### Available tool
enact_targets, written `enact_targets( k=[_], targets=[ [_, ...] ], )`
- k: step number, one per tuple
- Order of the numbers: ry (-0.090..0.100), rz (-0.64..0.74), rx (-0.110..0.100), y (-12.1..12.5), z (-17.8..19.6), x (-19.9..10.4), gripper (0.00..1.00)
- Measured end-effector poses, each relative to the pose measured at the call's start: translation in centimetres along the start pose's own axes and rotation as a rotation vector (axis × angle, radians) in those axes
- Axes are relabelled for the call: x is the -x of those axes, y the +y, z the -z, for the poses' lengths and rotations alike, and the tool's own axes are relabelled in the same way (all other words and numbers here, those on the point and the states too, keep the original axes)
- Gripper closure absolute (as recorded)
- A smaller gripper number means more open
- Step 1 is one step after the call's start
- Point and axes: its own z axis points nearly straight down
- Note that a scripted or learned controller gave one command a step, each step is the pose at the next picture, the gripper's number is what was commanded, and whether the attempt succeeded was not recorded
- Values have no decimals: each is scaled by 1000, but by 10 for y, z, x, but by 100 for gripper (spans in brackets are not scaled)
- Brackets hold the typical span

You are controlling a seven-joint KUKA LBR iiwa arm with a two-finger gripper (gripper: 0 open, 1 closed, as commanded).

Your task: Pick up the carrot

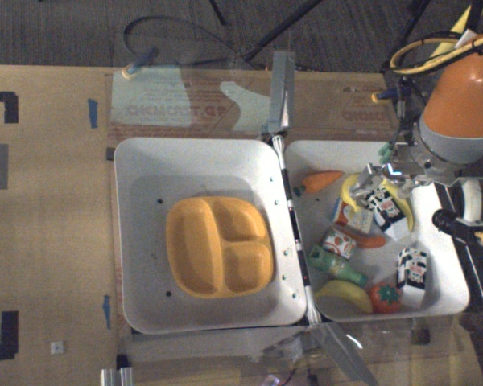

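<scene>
Carrot (pixel 322 181): lies flat in the right bin (pixel 455 292), near its upper left corner, well left of the tool (pixel 389 172).
Tool: hangs over the banana (pixel 356 190) and cartons (pixel 384 207); whether apart or together, cannot tell.
Advice: travel left clear of the clutter, align across the carrot's width, descend at its middle.

A tan bench top (pixel 48 215) filled most of the scene — black corner marks (pixel 2 107) and strips of blue tape (pixel 92 112) sat on its left side. Beyond its far edge lay dark carpet (pixel 88 6), crossed by black stand legs (pixel 298 6) and a looping cable (pixel 177 34).
</scene>
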Motion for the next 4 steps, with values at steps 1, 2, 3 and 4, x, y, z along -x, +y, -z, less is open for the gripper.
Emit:
enact_targets(
  k=[1, 2, 3, 4],
  targets=[
    [0, 94, -1, 32, -96, -28, 0],
    [-4, 310, 7, 90, -9, -43, 0],
    [-3, 310, 6, 90, -10, -43, 0],
    [-2, 577, 3, 90, -10, -121, 0]
  ],
)
